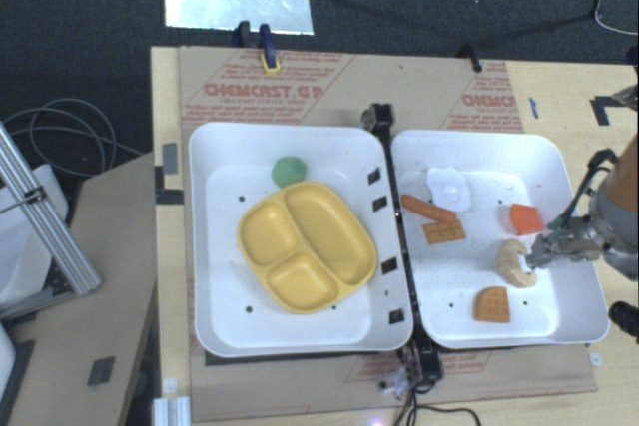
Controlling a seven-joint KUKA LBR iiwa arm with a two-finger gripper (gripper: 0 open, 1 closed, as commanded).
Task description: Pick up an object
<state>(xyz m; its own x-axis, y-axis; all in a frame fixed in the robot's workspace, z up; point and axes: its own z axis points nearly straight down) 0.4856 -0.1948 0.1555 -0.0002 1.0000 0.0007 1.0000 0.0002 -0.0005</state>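
Observation:
The right bin [559, 165] holds several small items: a white lump [446, 185], an orange stick [426, 210], a tan waffle square [444, 232], a red-orange block [526, 217], a beige curved piece [514, 262] and an orange wedge [491, 304]. My gripper [544, 251] reaches in from the right and its tip is low, at the right edge of the beige curved piece. Whether it touches that piece is unclear.
The left bin [215, 165] holds a yellow divided plate [306, 244] and a green ball [289, 171] behind it. A black divider [397, 234] with clips runs between the bins. The arm's grey body [619, 234] hangs over the right bin's right rim.

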